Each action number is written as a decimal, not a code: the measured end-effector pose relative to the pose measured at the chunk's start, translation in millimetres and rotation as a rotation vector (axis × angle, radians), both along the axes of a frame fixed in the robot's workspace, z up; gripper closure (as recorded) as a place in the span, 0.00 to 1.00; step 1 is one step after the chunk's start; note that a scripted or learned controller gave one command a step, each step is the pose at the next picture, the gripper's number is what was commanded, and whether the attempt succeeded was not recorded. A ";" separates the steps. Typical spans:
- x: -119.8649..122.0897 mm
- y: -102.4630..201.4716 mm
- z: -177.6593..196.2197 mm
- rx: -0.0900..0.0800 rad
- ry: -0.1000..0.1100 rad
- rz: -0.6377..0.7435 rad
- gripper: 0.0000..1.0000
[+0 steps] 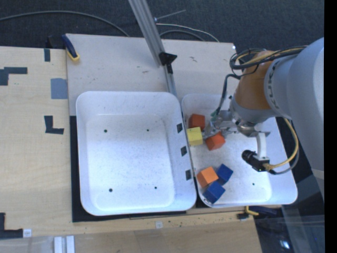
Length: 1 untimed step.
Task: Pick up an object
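Note:
The right bin [263, 194] holds several small blocks. An orange block [196, 121] and a yellow block [194, 136] lie by its left wall. A red-orange block [215, 141] sits just right of the yellow one. Toward the front lie another orange block [208, 176] and two blue blocks [225, 172] [214, 192]. My gripper [217, 124] hangs low over the bin's middle, directly behind the red-orange block and right of the first orange one. The wrist hides its tips.
The left bin [126, 152] stands beside the right one, sharing a raised rim. A metal rail [150, 30] slants in from the top to the bins' back. Cables loop around the arm's wrist at the right.

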State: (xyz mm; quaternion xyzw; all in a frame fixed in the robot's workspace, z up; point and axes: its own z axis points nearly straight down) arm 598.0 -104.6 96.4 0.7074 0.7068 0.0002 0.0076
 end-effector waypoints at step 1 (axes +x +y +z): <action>-71.4 66.1 99.4 0.013 0.009 0.006 1.00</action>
